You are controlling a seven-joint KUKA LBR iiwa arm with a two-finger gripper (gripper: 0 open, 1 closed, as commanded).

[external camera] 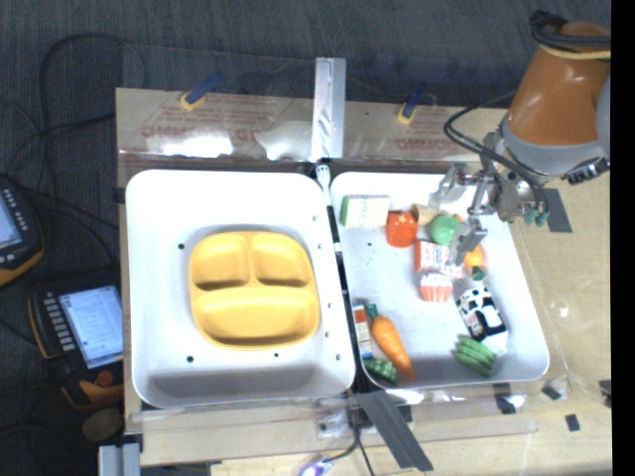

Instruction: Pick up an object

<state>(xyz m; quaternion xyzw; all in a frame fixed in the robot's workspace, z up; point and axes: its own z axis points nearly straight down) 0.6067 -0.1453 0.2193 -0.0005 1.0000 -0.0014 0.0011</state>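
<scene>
Hovering claw (466,228) above red-white carton (434,271), orange cup (401,228), green toy (444,228) crowding close.

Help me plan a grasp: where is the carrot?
The carrot lies in the right bin, near its front-left corner, close to the divider between the bins, left of the black-and-white carton.

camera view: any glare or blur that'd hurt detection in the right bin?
Camera view: lighting is even and shadows soft; glare washes out the plastic sheet behind the bins; the whole frame is slightly soft, so the gripper over the right bin blurs into the toys, while the carrot reads clearly.
</scene>
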